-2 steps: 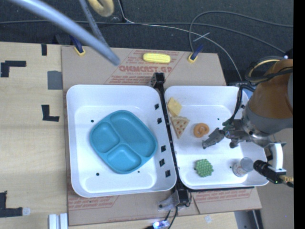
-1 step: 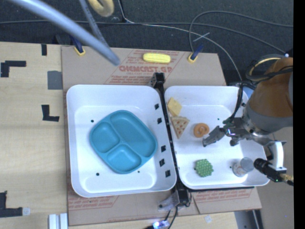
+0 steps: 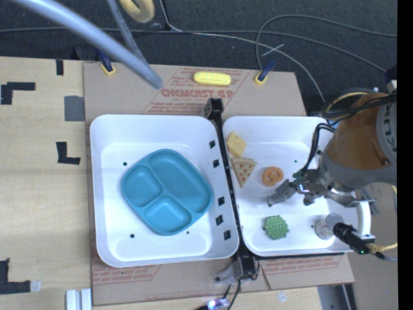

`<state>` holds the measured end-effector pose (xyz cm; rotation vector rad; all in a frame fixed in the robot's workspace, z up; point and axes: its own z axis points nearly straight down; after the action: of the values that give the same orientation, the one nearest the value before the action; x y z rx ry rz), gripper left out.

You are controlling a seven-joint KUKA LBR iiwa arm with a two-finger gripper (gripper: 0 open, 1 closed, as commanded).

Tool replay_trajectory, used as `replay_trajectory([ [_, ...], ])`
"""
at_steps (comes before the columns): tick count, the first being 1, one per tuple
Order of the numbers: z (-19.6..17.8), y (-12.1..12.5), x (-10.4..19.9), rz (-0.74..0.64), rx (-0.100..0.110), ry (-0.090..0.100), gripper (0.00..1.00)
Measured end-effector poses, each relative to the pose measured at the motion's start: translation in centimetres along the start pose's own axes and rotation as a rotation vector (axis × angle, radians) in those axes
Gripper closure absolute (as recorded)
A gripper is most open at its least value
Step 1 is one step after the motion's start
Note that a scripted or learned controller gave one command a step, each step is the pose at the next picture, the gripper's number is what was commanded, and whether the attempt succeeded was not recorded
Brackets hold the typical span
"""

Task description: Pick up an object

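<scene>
The left bin [image 3: 106, 173] bears a blue divided tray [image 3: 166, 190]; the right bin [image 3: 284, 129] holds the loose candidates: a waffle-textured wedge [image 3: 244, 171], a yellow block [image 3: 235, 144], a green knobbly ball [image 3: 276, 227] and an orange round piece [image 3: 272, 175]. Nothing looks lifted yet, so the pick itself remains. The gripper [image 3: 293, 193] hovers low just right of the orange piece, its fingers apart and gripping nothing.

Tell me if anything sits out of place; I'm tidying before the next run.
One thing: a yellow corn-like piece lies on the cardboard behind the bins, outside both. The other small items sit in the right bin, the blue tray in the left.
</scene>
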<state>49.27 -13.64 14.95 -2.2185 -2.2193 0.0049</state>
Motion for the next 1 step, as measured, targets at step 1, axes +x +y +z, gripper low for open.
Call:
replay_trajectory([
  [1,6.02,-0.21,-0.77,0.001,0.001,0.001,0.0],
])
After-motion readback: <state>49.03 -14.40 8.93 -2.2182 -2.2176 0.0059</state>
